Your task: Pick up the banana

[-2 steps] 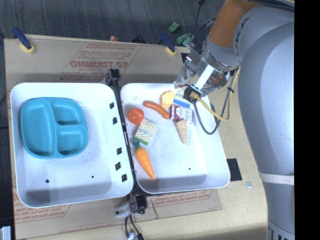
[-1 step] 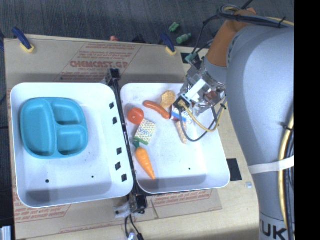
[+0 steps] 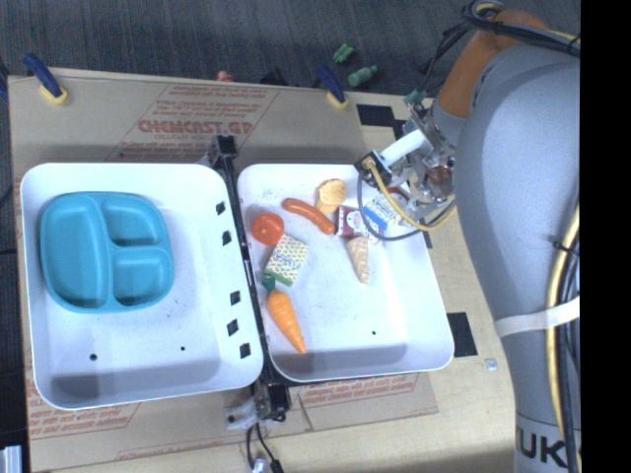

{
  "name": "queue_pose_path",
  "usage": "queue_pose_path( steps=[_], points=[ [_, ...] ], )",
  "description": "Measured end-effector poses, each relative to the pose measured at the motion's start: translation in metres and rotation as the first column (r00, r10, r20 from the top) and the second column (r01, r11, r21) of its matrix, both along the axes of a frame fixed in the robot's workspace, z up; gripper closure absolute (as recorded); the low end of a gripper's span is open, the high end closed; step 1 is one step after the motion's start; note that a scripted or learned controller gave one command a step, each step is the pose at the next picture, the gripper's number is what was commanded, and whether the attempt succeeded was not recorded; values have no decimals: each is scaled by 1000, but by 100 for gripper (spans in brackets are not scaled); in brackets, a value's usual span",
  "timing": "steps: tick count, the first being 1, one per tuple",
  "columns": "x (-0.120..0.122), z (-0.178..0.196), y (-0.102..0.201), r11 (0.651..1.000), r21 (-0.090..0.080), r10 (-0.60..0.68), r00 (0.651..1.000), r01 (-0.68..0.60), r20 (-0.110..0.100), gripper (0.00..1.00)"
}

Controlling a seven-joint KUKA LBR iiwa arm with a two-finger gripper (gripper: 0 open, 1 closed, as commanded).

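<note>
Two white bins sit side by side. One blue divided tray lies in the left. The right holds one carrot, one tomato, one sausage and one patterned block.

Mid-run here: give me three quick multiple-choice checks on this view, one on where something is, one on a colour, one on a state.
1. Where is the blue divided plate?
A. In the left bin
B. In the right bin
C. On the cardboard

2. What colour is the carrot's body?
A. Purple
B. Orange
C. White

3. How does the carrot lie?
A. Standing upright
B. Flat on the bin floor
C. Propped on the blue plate

Answers: 1 A, the plate sits alone in the left bin. 2 B, its body is orange with a green top. 3 B, it lies flat near the right bin's front, below the patterned block. The gripper is over the right bin's far right corner.
</note>
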State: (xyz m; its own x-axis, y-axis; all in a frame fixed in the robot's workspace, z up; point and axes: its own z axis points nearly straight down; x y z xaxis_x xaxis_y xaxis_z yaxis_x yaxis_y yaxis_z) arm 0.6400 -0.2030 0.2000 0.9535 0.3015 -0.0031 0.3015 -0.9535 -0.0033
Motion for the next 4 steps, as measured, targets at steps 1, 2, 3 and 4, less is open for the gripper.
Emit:
queue_pose_path(
  steps=[1, 2, 3, 4],
  points=[
    [4, -13, -6, 983, 3, 183, 983, -183, -2, 100],
    [4, -3, -5, 982, 6, 189, 982, -189, -5, 100],
    [4, 7, -4, 981, 9, 196, 981, -196, -8, 100],
    [5, 17, -3, 979, 11, 202, 979, -202, -10, 100]
  ],
)
